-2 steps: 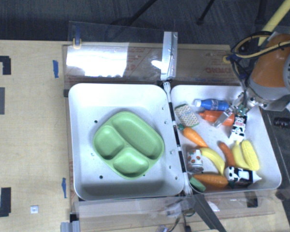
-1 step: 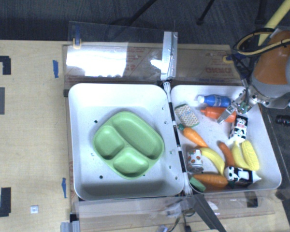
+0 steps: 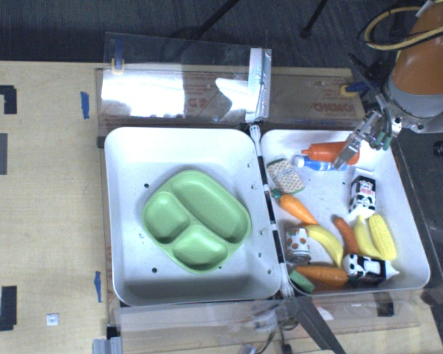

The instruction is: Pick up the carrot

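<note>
A carrot [image 3: 297, 207] with a green top lies at a slant near the left wall of the right bin [image 3: 413, 231]. A second carrot [image 3: 321, 275] lies along the bin's front edge, and a small orange piece [image 3: 345, 234] sits between them. My gripper [image 3: 349, 153] hangs over the back of the right bin. Its tip is at the right end of an orange and blue toy [image 3: 321, 153], well behind the carrots. Nothing is seen held in it.
The right bin also holds a yellow corn cob [image 3: 381, 236], a banana [image 3: 325, 240], a checkered pad [image 3: 285, 175], a small can [image 3: 297, 245] and black-and-white cartons [image 3: 362, 192]. A green divided plate [image 3: 196, 220] lies in the left bin [image 3: 125, 153].
</note>
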Tool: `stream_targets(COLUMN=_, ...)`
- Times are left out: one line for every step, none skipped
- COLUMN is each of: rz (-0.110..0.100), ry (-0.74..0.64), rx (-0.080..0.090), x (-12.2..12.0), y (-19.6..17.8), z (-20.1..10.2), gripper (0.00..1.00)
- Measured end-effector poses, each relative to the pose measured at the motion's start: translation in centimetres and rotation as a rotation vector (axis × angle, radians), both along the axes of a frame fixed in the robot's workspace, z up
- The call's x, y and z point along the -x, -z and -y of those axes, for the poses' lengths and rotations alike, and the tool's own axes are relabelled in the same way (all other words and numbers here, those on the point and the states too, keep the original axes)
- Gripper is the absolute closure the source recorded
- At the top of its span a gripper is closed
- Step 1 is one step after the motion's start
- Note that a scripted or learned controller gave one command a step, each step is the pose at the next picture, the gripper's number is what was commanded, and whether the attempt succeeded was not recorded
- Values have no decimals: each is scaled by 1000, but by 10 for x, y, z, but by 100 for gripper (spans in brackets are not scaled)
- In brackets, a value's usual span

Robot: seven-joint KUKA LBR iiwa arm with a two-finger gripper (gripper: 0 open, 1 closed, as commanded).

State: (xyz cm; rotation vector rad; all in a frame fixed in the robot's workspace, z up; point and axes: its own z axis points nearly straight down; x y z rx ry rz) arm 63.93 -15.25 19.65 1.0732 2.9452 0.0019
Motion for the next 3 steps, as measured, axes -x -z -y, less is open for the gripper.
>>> stream_targets(rz=3, ry=-110, rx=3, x=6, y=89, z=-9, gripper=100)
stream_targets(rz=-2, ry=287, rx=-2, x=15, y=10, z=-87, gripper=100)
stream_targets(rz=-6, ry=120, rx=-2, x=76, y=-45, z=-53, gripper=100)
